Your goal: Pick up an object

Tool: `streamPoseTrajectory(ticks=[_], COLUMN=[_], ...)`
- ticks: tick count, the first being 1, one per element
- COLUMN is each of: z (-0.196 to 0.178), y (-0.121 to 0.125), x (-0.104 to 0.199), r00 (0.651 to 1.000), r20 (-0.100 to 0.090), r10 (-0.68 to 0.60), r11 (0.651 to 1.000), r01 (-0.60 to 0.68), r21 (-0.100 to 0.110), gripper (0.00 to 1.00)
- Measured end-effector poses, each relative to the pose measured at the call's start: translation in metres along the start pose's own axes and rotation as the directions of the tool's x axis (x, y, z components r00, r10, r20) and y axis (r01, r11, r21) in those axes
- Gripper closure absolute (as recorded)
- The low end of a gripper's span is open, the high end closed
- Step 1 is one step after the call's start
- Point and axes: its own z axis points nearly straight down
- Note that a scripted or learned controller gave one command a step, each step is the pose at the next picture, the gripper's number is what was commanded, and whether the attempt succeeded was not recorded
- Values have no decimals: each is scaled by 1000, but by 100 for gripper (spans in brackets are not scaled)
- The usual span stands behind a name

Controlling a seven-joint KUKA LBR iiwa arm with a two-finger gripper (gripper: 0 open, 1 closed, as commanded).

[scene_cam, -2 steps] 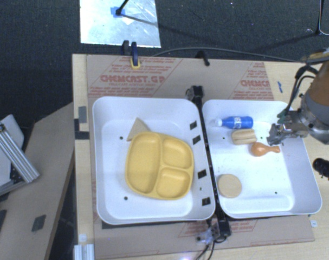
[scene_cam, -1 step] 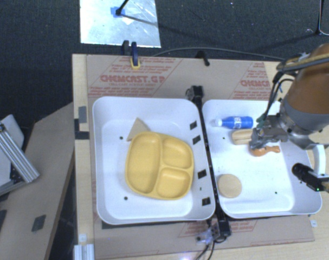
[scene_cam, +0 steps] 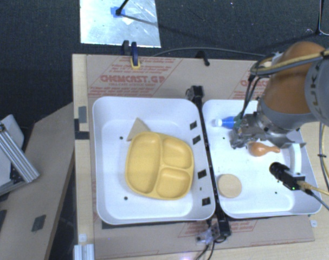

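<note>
In right bin (scene_cam: 262,202), pincer (scene_cam: 241,137) hangs low near orange pear-shaped toy (scene_cam: 262,148), blue-capped item (scene_cam: 225,122) just behind. Pincer opening: cannot tell, wrist hides it. Step: approach before grasp. Next: centre over toy, descend, close.

Arm reaching in from right, wrist bent down.
Orange band uppermost; gripper (scene_cam: 241,136) low, pointing leftward; grey wrist housing above it.
</note>
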Motion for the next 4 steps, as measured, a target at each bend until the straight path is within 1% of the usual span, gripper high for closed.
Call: streamPoseTrajectory(ticks=[1, 2, 3, 4], z=[4, -8, -4, -4], y=[-8, -12, -18, -17], x=[48, 96, 143, 140], r00=[1000, 1000, 1000, 1000], r20=[0, 0, 0, 1], r10=[0, -1, 0, 5], r11=[1000, 1000, 1000, 1000], r01=[0, 1, 0, -5], r21=[1, -2, -1, -1], gripper=[100, 100, 100, 0])
